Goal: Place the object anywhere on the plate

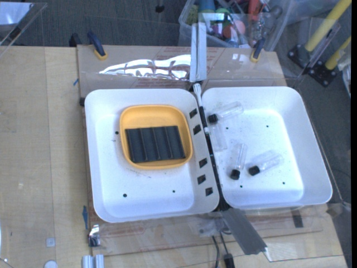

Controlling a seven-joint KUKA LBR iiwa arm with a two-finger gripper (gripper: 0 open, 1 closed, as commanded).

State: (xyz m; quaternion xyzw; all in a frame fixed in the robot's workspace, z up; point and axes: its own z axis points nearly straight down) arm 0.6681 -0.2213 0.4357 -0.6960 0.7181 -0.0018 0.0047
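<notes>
Three clear vials (239, 161) lie apart in the right bin (312, 149), the middle one nearly upright in view, cap toward the near wall, while the yellow plate (156, 113) sits centred in the left bin (106, 194).

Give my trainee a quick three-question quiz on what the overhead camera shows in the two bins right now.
1. Multiple choice: what lies on the yellow plate in the left bin? A) a dark ridged block B) a clear vial C) a blue clamp
2. True or false: all three clear vials lie in the right bin.
3. Fill in: each vial has a ____ cap.

Key: 1 A, the dark ridged block sits on the plate. 2 True: one vial lies near the bin's upper left, two lower down near its middle. 3 black.
</notes>
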